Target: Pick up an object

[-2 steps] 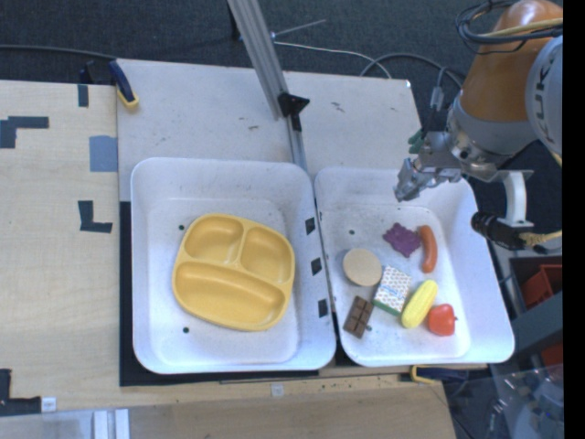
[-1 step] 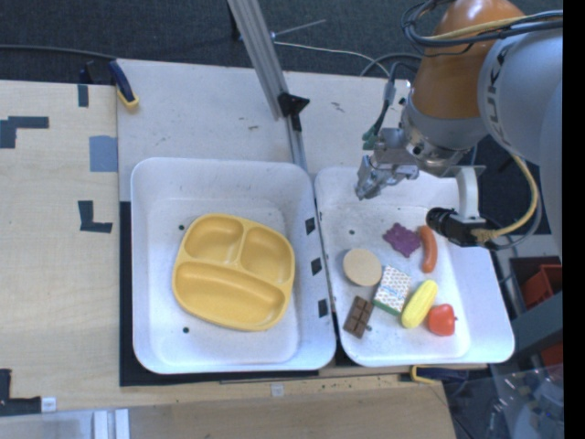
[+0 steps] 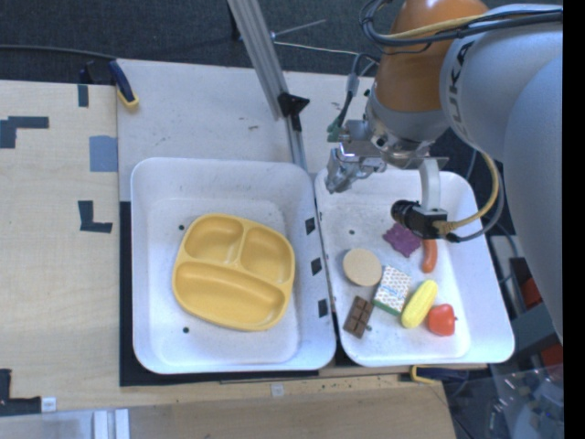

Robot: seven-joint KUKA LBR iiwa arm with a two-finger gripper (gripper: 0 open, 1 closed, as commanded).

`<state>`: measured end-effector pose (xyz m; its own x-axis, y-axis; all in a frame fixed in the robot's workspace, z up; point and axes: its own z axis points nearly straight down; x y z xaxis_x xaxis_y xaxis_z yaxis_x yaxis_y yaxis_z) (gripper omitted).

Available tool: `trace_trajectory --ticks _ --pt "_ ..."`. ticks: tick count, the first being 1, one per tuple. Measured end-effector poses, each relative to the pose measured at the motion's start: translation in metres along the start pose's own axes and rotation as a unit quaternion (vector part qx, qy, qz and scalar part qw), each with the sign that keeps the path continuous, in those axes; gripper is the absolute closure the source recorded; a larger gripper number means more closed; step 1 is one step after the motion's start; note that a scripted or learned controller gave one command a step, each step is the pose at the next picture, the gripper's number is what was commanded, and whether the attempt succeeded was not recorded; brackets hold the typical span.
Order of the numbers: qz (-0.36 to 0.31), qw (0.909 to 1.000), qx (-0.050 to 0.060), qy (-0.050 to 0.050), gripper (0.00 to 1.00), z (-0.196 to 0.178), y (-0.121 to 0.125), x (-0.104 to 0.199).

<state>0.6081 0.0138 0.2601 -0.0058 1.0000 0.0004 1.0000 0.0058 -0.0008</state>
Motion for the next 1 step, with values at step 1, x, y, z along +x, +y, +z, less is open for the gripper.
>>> trace_trajectory --ticks 1 --pt "0.000 1.0000 0.000 0.000 1.00 0.0054 0.0013 0.0507"
